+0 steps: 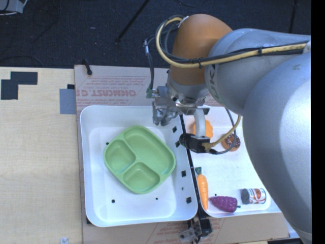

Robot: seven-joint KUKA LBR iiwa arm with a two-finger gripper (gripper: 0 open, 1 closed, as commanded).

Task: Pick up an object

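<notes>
The gripper (163, 117) hangs at the frame's centre, over the upper right corner of the left bin (94, 136), near the wall it shares with the right bin (231, 179); whether its jaws are spread or pressed together cannot be told from this slant, and nothing visible sits between them. No object is named by the task, so the candidates are whatever lies in the bins. The green divided plate (139, 158), in the middle of the left bin, looks like stiff, light plastic, smooth and likely slippery; its thin raised rim or a partition wall seems the only place to pinch. In the right bin, toward the lower right of the frame, a carrot (202, 188) lies against the dividing wall, probably a light toy best taken across its narrow body. Just beside it lie a purple piece (224, 203) and a small can (253, 195) on its side, rigid and apt to roll. An orange object (203, 128) sits partly hidden below the wrist.
</notes>
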